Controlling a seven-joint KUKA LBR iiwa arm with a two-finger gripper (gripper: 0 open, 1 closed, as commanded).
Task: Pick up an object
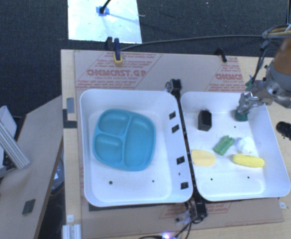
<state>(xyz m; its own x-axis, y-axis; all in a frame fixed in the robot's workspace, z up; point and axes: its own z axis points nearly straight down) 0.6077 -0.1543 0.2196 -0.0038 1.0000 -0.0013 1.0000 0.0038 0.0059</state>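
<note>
The gripper [244, 106] is down at the far side of the right bin [274, 183], right over a small teal thing [241, 116], and I cannot tell if it is grabbing it. Also in this bin are a black block [204, 120], a green piece [224, 145], a white lump [245, 144], a yellow banana shape [248, 161] and a pale yellow disc [203, 158]. The left bin [130, 190] holds a blue tray plate [124, 139].

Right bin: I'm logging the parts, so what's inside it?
In the right bin: black block, green piece, white lump, two yellow pieces, and a teal object partly covered by the gripper.
</note>
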